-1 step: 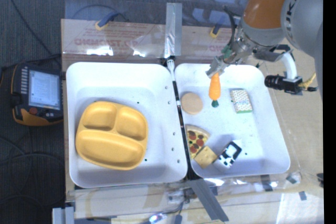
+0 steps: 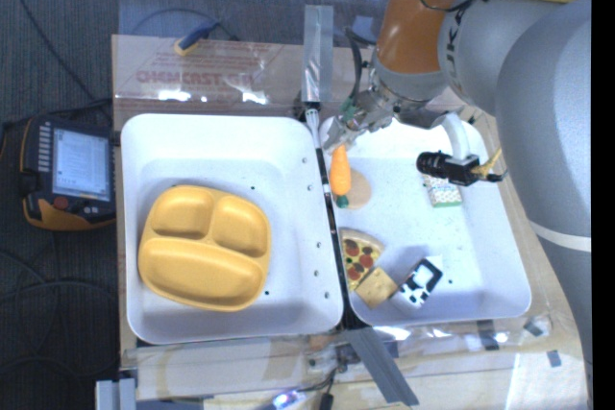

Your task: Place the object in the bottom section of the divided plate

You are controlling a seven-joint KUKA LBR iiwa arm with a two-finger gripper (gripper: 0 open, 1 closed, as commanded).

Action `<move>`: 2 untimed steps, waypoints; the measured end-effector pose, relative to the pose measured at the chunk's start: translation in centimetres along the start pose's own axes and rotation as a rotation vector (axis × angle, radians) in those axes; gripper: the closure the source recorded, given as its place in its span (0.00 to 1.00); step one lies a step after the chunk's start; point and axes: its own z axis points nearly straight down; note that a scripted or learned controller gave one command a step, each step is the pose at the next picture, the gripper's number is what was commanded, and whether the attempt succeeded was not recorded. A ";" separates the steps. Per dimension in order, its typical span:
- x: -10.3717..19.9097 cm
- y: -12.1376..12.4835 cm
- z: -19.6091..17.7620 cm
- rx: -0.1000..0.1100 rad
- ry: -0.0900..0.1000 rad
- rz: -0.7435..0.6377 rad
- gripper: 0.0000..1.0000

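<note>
The yellow divided plate (image 2: 204,246) lies in the left bin (image 2: 154,139), with two small sections at the top and one long section at the bottom. My gripper (image 2: 338,143) hangs over the wall between the bins, at the right bin's upper left. An orange toy carrot (image 2: 339,170) hangs straight down from the fingertips with its green end lowest, and the fingers are shut on its upper tip. The carrot is to the right of the plate and slightly above it in the view.
The right bin (image 2: 480,245) holds a tan disc (image 2: 357,192) behind the carrot, a pizza slice (image 2: 359,254), a tan block (image 2: 376,286), a black-and-white cube (image 2: 420,280) and a small green-and-white piece (image 2: 444,194). A black part (image 2: 447,166) sticks out near the arm.
</note>
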 end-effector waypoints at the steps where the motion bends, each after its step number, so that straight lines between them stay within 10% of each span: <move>1: 6.9 -4.9 0.0 -0.003 0.001 -0.388 1.00; 2: 16.0 -0.9 2.1 -0.001 0.001 -0.228 1.00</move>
